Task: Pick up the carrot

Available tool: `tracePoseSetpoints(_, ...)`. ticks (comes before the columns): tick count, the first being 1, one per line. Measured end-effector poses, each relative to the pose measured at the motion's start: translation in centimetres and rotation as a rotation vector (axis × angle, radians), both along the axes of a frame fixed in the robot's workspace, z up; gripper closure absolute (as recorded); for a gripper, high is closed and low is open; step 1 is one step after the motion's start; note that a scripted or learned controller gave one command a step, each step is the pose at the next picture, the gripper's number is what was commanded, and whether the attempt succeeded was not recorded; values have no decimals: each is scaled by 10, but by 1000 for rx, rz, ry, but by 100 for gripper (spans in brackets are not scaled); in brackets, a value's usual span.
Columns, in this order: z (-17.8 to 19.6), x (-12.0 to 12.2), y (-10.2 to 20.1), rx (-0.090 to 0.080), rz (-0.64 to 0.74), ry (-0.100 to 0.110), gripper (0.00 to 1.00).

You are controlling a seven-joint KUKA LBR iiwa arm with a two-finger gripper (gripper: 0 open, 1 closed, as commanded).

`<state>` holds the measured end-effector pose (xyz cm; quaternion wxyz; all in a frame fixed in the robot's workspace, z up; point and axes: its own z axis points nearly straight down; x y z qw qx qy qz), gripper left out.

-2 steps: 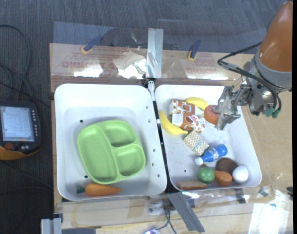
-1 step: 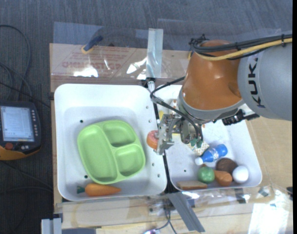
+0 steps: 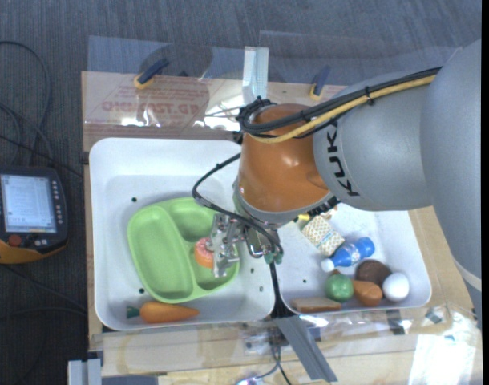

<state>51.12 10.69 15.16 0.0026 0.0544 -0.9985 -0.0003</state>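
Grey carpet (image 3: 228, 14) ran around the surface (image 3: 96, 107), and a pendant (image 3: 24, 211) with a lit screen sat off to the left on that carpet, cables trailing from it. Two white bins sat side by side, and the arm (image 3: 405, 143) came in big from the right, its orange band (image 3: 280, 167) hanging right over the divide between them. Down in the left bin (image 3: 108, 175) lay a green tray (image 3: 160, 251) with two compartments, tilted a bit, and the gripper (image 3: 223, 255) was down over the tray's right compartment, right beside a small orange-and-red item (image 3: 204, 253) sitting there. Whether that gripper was open or closed, I couldn't tell from this angle — too much metal and cable in the way. And the carrot (image 3: 166, 313)? It was lying flat along the front wall of the left bin, green top pointing left, just below the tray and well apart from the gripper, nothing touching it. Over in the right bin (image 3: 417, 239) there was a cluster: a patterned packet (image 3: 322, 234), a blue bottle (image 3: 353, 253), a green ball (image 3: 337, 286), a brown piece (image 3: 373, 270), an orange-brown piece (image 3: 368, 293), a white ball (image 3: 396, 285), and a flat tan piece (image 3: 315, 304) by the front edge. Yellow clamps (image 3: 151, 74) held the back of the surface.
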Motion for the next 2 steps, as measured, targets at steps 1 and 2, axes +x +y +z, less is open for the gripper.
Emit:
tracePoseSetpoints(1, 71, 8, -66, 0, 153, -11, 100)
tracePoseSetpoints(2, 30, 24, -16, 2, 145, -2, 100)
